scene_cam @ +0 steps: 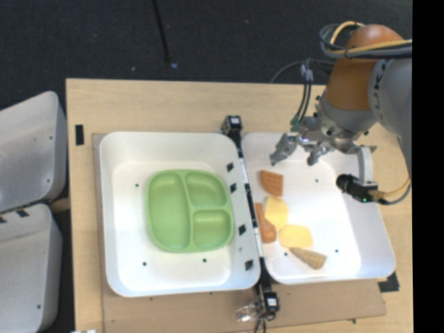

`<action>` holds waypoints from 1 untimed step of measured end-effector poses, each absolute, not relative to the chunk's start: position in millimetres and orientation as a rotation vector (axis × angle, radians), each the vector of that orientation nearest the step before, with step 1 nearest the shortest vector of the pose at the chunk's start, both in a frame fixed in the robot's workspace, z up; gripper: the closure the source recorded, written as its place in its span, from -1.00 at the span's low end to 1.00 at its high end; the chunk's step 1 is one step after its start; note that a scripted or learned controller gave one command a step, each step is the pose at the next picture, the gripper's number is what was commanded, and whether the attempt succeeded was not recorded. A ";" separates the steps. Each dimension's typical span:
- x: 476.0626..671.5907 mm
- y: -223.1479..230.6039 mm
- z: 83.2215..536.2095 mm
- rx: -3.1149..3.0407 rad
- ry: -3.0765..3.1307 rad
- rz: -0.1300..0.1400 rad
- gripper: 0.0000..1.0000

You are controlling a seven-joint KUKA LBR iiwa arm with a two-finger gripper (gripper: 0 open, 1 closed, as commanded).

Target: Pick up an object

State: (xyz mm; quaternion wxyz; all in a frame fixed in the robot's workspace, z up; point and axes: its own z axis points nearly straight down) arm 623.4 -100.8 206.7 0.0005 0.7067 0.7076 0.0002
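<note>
**Open gripper hanging over the right bin, food pieces lying below and to its left**

The grey arm with the orange band (pixel 354 68) is reaching in from the right side of the camera view and holding its two-finger gripper (pixel 300 151) above the far part of the right shallow white bin (pixel 361 241). The two grey fingers (pixel 281 150) are standing spread apart, with nothing showing between them.

The food pieces are lying in the left half of that same bin, nearer the camera than the gripper. Closest to the tool is an orange wedge-shaped piece (pixel 272 182), sitting just below and slightly left of the left fingertip, apart from it. Further toward the camera, a pale yellow rounded piece (pixel 277 212) is resting against a narrow orange slice (pixel 266 229) that is lying along the bin's left wall. A pale yellow flat wedge (pixel 295 236) is lying just beside those two, and a tan, crust-like triangular piece (pixel 309 257) is lying nearest the front edge, well apart from the gripper.

A small black device with a cable (pixel 357 186) is hanging from the wrist over the right side of the bin.

In the left shallow white bin (pixel 125 269) a light green plastic tray with three compartments (pixel 189 210) is lying flat near the middle. Both bins are sitting side by side on a light wooden bench (pixel 83 186).
</note>
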 end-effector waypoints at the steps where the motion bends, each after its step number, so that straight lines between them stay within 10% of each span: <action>1: 629.1 -100.2 162.8 2.221 2.223 -0.005 -1.00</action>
